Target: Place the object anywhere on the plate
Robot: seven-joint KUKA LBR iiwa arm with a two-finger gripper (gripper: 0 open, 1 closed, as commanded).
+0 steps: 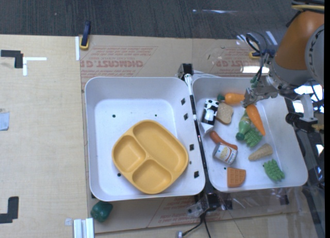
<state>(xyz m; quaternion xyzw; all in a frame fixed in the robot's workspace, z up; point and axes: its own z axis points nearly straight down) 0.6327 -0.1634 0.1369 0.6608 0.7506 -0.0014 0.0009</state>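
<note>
Looking at the carrot (255, 119), which we take for the object, we see it lying tilted in the right bin (298, 166), its upper end touching or just under the gripper (256, 96); whether the gripper is spread or pinching it we cannot tell. The plate (149, 155), yellow with three compartments, waits in the left bin (98, 129), well apart. The risk, we judge, is crowding: the orange piece (234, 98), the bread slice (224, 114) and the green vegetable (249, 134) lie near, so the gripper may catch a neighbour or slip off the tapered carrot.
</note>
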